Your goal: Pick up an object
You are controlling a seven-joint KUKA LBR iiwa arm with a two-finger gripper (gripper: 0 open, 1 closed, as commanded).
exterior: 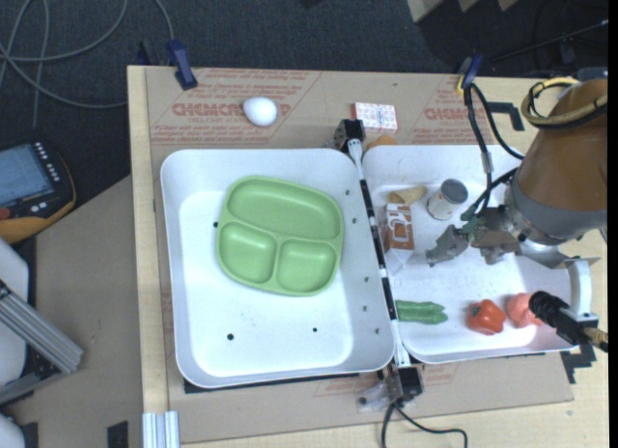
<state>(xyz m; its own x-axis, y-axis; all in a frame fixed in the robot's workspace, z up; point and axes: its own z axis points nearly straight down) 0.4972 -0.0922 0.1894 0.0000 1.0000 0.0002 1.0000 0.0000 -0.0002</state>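
Grey object beneath gripper, within reach for picking; jaw state impossible to tell.

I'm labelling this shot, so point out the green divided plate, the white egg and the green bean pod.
green divided plate (280, 235), camera view, centre.
white egg (259, 110), camera view, middle.
green bean pod (421, 312), camera view, mid-length.
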